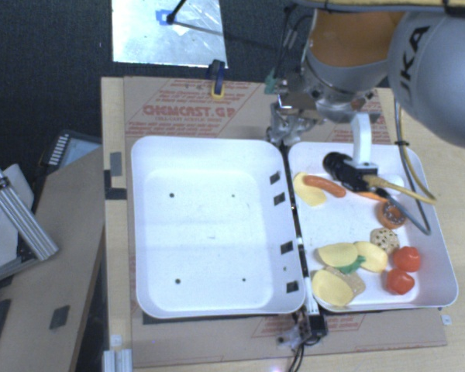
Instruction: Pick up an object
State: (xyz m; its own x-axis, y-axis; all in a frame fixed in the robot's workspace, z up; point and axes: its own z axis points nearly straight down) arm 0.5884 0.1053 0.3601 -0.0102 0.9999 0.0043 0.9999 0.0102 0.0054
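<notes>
The gripper (288, 130) hangs over the far rim, at the seam where the left bin (151, 231) and the right bin (438, 273) meet. From this angle I cannot tell whether it is open or closed, and nothing can be seen held in it. All the candidates lie on one side of it, toward the near edge of the bench and off to the view's right, inside the right bin. Closest to the gripper is a reddish sausage (326, 185), a short way nearer the camera and slightly right of it. One end of the sausage rests on a pale yellow slice (309, 195). Its long axis runs across the bin at a shallow slant, the end nearest the gripper higher in the view and the other end lower. A grasp would therefore probably go best with the closing direction set across that axis. Farther from the gripper, down toward the near rim, 3 yellow pieces (339, 255) cluster together, with 2 red tomatoes (405, 259) beyond them to the right and a speckled biscuit (384, 240) just above. A round brown ring (390, 215) lies between that group and the sausage. The sausage looks like the shortest reach, a small shift rightward and nearward, then a descent.
</notes>
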